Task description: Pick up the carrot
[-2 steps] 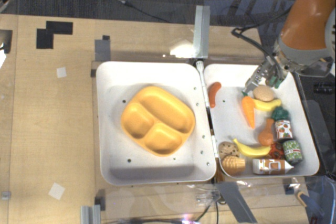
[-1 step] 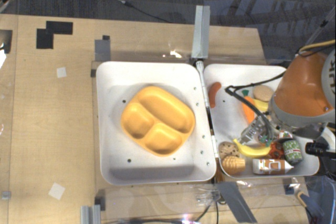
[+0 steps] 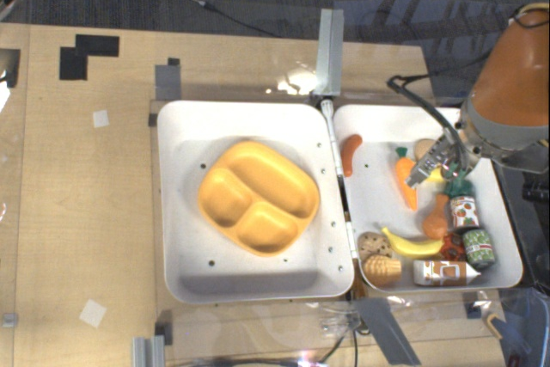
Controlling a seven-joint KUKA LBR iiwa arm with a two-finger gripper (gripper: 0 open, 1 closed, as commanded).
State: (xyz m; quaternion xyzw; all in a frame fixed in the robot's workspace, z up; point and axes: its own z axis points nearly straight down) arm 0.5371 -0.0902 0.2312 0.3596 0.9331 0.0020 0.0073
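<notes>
Carrot (image 3: pixel 406 181) lay in the right bin (image 3: pixel 369 202), claw (image 3: pixel 427 170) just beside it.
I could not tell the claw's opening or any hold; crowding from the banana (image 3: pixel 412 245) risked a miss.

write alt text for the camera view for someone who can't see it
The gripper hangs over the carrot in the right bin, among a banana and other toy foods. The left bin holds a yellow divided plate.
</notes>
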